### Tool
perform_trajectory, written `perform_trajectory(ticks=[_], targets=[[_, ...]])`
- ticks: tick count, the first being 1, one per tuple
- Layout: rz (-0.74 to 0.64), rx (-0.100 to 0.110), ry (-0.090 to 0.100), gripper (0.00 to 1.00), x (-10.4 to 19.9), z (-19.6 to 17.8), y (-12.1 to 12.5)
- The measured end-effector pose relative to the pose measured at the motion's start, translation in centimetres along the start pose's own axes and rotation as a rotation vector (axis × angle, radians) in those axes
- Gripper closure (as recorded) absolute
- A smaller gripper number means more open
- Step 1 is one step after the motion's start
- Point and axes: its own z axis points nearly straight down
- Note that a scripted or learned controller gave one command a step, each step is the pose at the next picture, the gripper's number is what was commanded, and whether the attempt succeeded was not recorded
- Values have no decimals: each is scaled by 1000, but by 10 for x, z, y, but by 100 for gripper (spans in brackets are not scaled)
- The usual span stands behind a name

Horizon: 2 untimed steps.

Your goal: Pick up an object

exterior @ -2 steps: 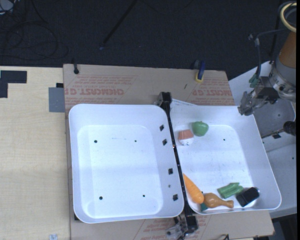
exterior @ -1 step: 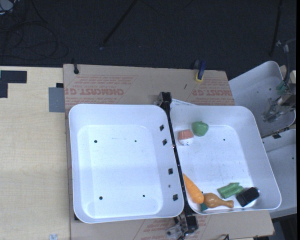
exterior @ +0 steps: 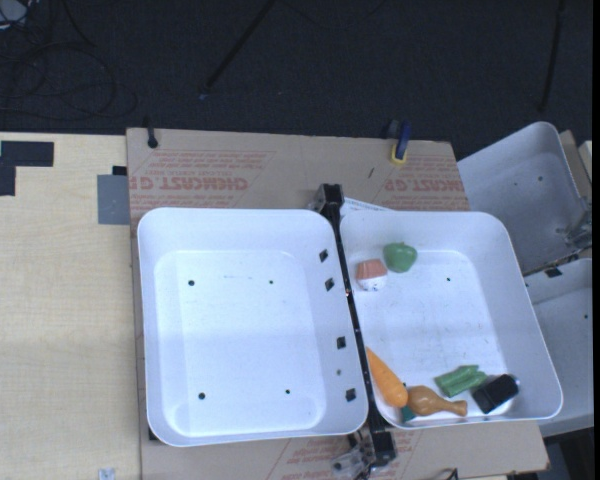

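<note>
The right bin [exterior: 500, 268] holds several small objects. A green rounded piece [exterior: 401, 257] lies near its back, with a pink and white piece [exterior: 370, 273] just left of it. Along the front edge lie an orange carrot-shaped piece [exterior: 386, 376], a tan drumstick-shaped piece [exterior: 432, 402], a green ridged piece [exterior: 458, 380] and a black block [exterior: 495, 394].
The left bin [exterior: 160, 268] sits beside the right one, with black clips [exterior: 342, 343] along the shared wall. Both rest on a cardboard sheet [exterior: 260, 173] on a pale wooden bench. A grey metal plate [exterior: 525, 173] stands at the right.
</note>
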Motion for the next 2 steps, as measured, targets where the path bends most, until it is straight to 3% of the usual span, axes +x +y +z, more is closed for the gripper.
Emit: perform_trajectory(ticks=[1,2], targets=[[-3,-4,-2,100,-1,-96,-50],[-11,1,3,100,64,-145,-48]])
